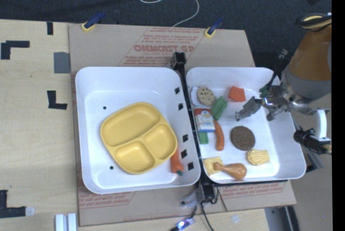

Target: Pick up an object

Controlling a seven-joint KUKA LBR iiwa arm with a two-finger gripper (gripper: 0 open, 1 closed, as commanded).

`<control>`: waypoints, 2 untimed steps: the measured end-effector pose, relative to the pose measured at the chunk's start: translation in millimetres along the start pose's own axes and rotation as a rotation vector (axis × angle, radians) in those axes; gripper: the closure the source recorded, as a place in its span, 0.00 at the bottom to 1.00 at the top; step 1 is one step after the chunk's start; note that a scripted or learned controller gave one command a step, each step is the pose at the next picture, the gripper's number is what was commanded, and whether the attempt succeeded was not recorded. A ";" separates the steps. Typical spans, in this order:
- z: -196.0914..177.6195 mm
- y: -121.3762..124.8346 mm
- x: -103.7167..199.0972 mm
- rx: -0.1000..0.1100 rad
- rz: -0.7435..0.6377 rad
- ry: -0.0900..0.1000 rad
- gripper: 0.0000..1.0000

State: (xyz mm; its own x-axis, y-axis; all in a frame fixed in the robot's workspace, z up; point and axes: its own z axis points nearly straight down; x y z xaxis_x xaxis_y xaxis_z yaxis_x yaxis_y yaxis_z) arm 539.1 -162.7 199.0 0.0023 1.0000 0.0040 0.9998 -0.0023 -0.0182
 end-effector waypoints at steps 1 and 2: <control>-6.5 2.5 0.4 -0.012 -0.004 -0.003 0.00; 40.9 -1.8 3.6 -0.007 -0.004 -0.002 0.00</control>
State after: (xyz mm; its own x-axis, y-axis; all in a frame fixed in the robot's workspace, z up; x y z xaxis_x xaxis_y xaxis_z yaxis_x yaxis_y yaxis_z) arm 536.5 -158.9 158.1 -0.0013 1.0000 0.0022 0.9999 0.0013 -0.0110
